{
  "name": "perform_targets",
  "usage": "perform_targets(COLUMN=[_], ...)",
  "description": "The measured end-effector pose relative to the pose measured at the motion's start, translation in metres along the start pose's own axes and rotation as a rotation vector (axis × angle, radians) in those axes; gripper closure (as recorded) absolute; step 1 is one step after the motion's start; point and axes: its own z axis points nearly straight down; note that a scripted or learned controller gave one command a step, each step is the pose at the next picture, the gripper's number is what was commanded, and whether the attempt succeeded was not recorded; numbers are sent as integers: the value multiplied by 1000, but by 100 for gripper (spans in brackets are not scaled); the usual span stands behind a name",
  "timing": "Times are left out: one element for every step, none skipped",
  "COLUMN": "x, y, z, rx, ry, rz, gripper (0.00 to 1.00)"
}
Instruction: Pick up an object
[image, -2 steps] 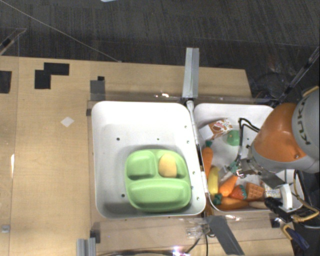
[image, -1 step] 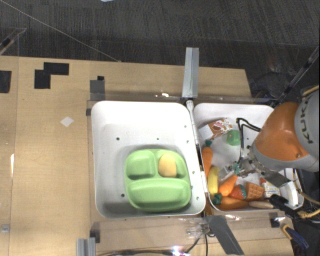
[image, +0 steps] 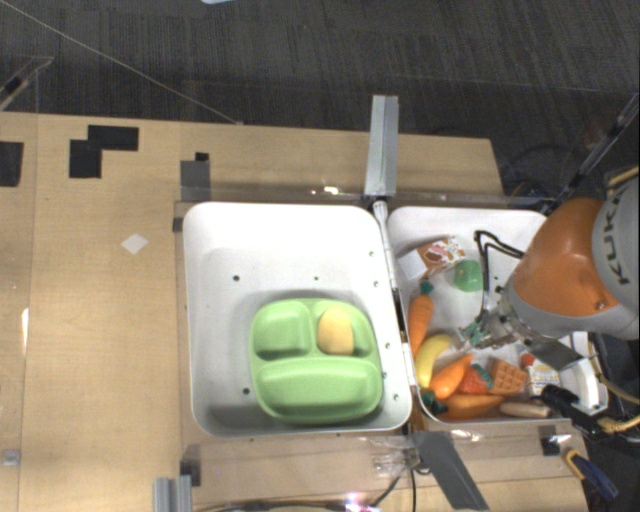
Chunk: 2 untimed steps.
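The arm (image: 575, 265) reaches in from the right over the right bin (image: 405, 232), its claw (image: 485, 330) low among the toys there; whether the claw is open or closed cannot be told. Crowding it are a carrot (image: 420, 318) and banana (image: 432, 355) to its left, a waffle (image: 508, 377) near it, and a green ball (image: 466, 275) farther back. On the counter (image: 90, 330), the left bin (image: 215, 300) holds a green tray (image: 310, 385) with a yellow fruit (image: 336, 331) in its right compartment.

One fixed overhead camera, angled down over both white bins (image: 200, 330).
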Motion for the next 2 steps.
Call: perform_targets(x=[0, -14], y=[0, 49], z=[0, 12], rx=[0, 10], ry=[0, -5], rz=[0, -73], gripper=[0, 0])
